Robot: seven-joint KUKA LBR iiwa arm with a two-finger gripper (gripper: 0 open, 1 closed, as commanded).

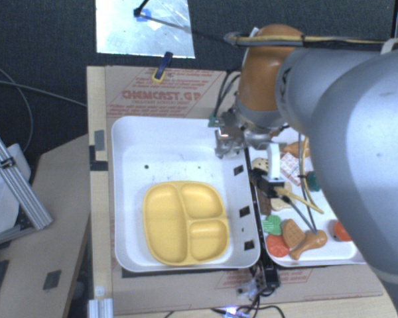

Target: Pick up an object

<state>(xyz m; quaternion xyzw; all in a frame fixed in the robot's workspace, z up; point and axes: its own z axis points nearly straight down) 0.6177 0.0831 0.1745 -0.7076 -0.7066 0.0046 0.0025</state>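
My gripper [231, 144] hangs below the orange band [265, 78], over the far right corner of the left bin [123, 177], close to the divider between the two bins. I see nothing held in it. A yellow divided plate [186, 220] lies in the near half of the left bin. The right bin [318, 257] holds several toy foods: a brown drumstick [310, 240], a green piece [272, 224], a red-orange piece [276, 246], a white packet [273, 161] and thin yellow sticks [304, 203]. The grey arm covers much of the right bin.
Both bins rest on printed cardboard [159, 93]. A blue and yellow clip [162, 66] lies on its far edge, with a shiny metal sheet [146, 15] beyond it. An aluminium frame [13, 177] stands at the left. Black tabs [245, 212] line the divider.
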